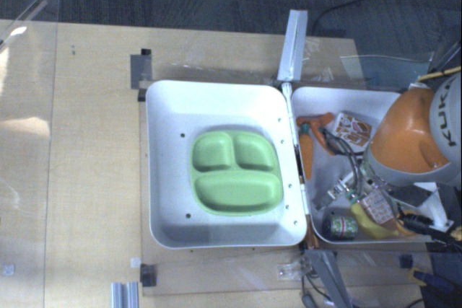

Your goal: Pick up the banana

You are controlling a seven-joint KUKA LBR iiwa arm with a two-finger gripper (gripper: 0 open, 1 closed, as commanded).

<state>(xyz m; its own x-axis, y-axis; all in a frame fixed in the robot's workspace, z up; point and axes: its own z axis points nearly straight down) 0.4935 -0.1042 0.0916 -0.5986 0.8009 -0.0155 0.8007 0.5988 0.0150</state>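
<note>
The banana lies near the front edge of the right bin, a yellow curve partly covered by a small patterned packet. The arm's orange band hangs over the middle of that bin. My gripper points down and to the left below it, a little behind and to the left of the banana. Nothing shows in its grasp.
A green-topped can lies just left of the banana. An orange carrot and a printed box sit at the bin's back left. The left bin holds a green divided plate. Dark cables run at the right.
</note>
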